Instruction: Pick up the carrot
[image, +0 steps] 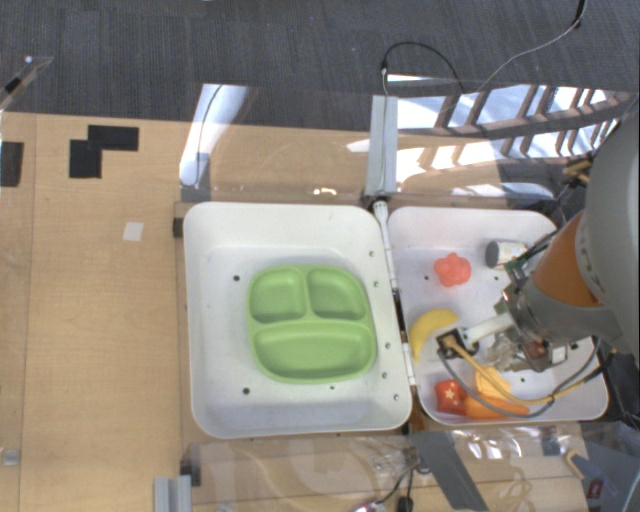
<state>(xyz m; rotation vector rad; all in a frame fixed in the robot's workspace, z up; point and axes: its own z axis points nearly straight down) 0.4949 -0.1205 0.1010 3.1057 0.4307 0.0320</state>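
Camera view: two shallow white bins sit side by side on the wooden tabletop (90, 330). The left bin (215, 300) bears a green divided plate (311, 323) with three compartments. The right bin (420, 240) carries the task's things. The carrot (497, 407) lies near the front edge of the right bin, its long axis running roughly left to right across the view; which end is the tip is hard to tell, since yellow cable crosses over it. A red tomato-like piece (450, 396) rests just beside the carrot's left end. A yellow banana (431, 328) lies further back, toward the divider between the bins, and a small red-orange fruit (452, 269) lies behind it. The grey arm with its orange band (563, 272) reaches in from the right, and the gripper (497, 350) hangs low over the right bin, just behind the carrot and to the right of the banana. Whether the gripper is spread or closed cannot be told from here.
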